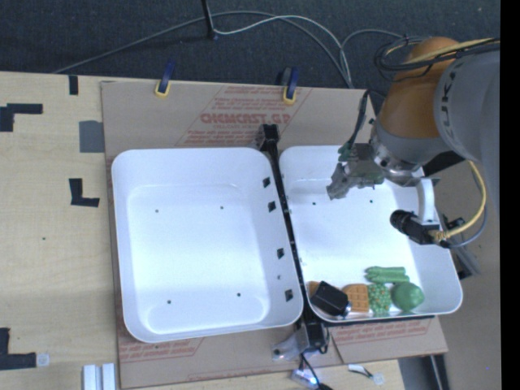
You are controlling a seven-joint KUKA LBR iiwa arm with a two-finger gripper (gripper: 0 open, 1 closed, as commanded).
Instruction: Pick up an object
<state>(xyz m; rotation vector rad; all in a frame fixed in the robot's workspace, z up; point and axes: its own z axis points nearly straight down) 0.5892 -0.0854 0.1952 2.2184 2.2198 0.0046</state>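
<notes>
- Pincer (pixel 340 187) hangs above the right bin (pixel 325 226); its opening cannot be told.
- Green ball (pixel 407 296) looks light, probably slippery; best gripped across its middle.

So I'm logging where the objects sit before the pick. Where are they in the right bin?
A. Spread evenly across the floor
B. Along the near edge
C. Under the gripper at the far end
B: the black object, orange object and green objects cluster along the right bin's near edge, apart from the gripper at the far end.

bench (pixel 49 242): wooden, black tape marks | brown cardboard sheet (pixel 236 116) laid on it | two white bins (pixel 195 242) set side by side on cardboard
</notes>
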